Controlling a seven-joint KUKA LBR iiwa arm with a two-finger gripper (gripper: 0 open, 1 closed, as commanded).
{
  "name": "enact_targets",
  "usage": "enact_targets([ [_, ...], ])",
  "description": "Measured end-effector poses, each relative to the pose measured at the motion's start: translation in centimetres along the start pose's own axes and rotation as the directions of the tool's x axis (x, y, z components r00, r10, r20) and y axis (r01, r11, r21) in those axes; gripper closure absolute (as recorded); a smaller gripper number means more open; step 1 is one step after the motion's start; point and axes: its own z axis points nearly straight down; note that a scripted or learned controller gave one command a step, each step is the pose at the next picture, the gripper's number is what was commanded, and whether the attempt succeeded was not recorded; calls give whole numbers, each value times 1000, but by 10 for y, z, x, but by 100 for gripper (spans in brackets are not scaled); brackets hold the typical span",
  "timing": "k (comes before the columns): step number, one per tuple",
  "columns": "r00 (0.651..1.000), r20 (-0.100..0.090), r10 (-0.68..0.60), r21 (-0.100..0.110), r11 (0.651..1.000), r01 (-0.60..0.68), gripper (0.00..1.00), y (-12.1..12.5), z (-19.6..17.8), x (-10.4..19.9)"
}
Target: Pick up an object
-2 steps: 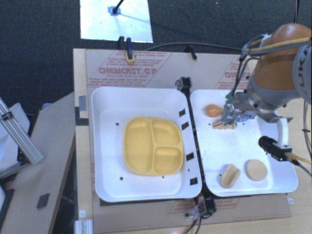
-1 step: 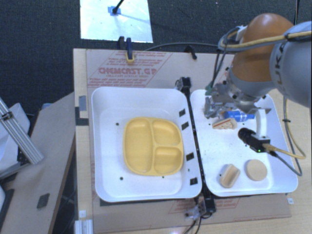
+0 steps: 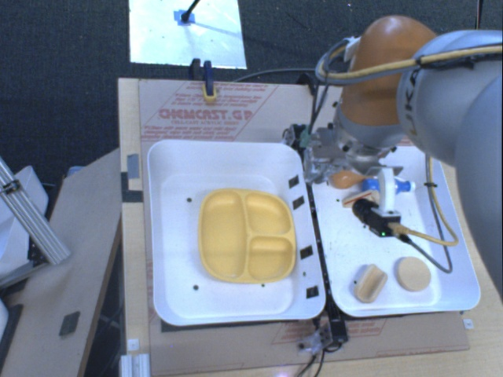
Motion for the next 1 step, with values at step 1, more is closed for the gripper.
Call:
enact_targets([
  [1,1000,-2,-2,-1,1000,2,100,28,4,57],
])
